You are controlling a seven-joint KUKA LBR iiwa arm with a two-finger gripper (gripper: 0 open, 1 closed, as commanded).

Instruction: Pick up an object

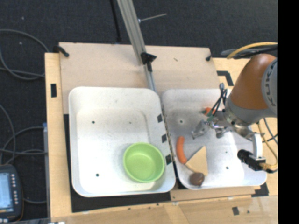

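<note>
Near edge of right bin [233, 178]: I see brown round lump [196, 178], touching tan wedge [198, 160] whose tip points up-right. Orange sausage [181, 149] just left of wedge, long axis near-to-far, slightly tilted. Green bowl [144, 162] in left bin [93, 125]. Gripper [200, 130] above sausage, hovering; fingers narrow, nothing between.

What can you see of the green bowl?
The bowl is light green, round and looks like plastic, with a smooth rim and a slightly darker inside. It stands upright, mouth up, with nothing visible in it. It sits in the left bin, in the near right corner, close to the bin's right wall; actual contact with the wall cannot be told. Nothing else touches it, and the gripper is over the other bin.
</note>
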